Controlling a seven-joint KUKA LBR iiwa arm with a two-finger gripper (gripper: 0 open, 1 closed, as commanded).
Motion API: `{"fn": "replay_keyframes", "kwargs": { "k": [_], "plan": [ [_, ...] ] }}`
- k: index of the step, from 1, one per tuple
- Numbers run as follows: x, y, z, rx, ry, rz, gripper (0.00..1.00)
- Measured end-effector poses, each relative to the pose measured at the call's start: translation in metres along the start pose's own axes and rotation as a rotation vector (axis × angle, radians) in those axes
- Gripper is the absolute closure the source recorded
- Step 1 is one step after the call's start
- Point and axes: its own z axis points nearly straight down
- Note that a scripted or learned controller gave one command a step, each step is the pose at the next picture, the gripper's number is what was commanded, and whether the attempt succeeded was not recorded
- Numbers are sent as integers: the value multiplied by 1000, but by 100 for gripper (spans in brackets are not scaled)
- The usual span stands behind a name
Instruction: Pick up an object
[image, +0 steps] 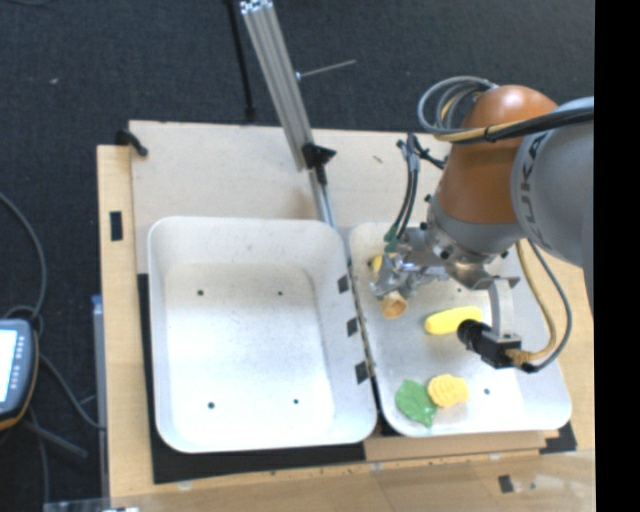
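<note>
"KUKA" lettering on arm (560, 190)

Matt, speckled white plastic bins (250, 240)

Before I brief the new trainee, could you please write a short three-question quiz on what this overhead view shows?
1. True or false: the gripper is over the right bin.
2. Which item lies directly beside the green object near the right bin's front edge?
A. a round yellow ridged object
B. a red block
C. a blue cup
3. Fill in: the elongated yellow object lies in the ____ bin.

Key
1. True; it is low over the back-left part of that bin, by a small tan object.
2. A
3. right; the left bin is the other one.
</note>
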Motion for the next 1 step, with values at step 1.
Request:
{"fn": "replay_keyframes", "kwargs": {
  "k": [1],
  "plan": [
    [51, 30, 10, 1, -1, 1, 100]
  ]
}}
